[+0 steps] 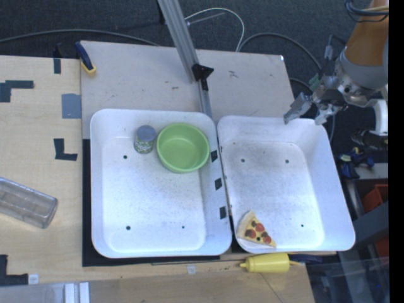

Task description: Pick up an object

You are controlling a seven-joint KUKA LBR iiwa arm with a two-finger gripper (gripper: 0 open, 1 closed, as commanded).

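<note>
One pizza slice (255, 230) far from pincer (307, 112)

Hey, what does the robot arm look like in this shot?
The arm is grey with a broad orange band above the wrist. Its gripper is a small grey metal assembly with dark parts, and thin cables run beside the wrist.

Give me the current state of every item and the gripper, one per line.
green bowl: upright, in left bin, touching the can.
small can: upright, left bin.
pizza slice: flat, right bin's near-left corner.
yellow bottle: lying on the bench by the right bin.
gripper: above right bin's far-right corner, holding nothing.
</note>
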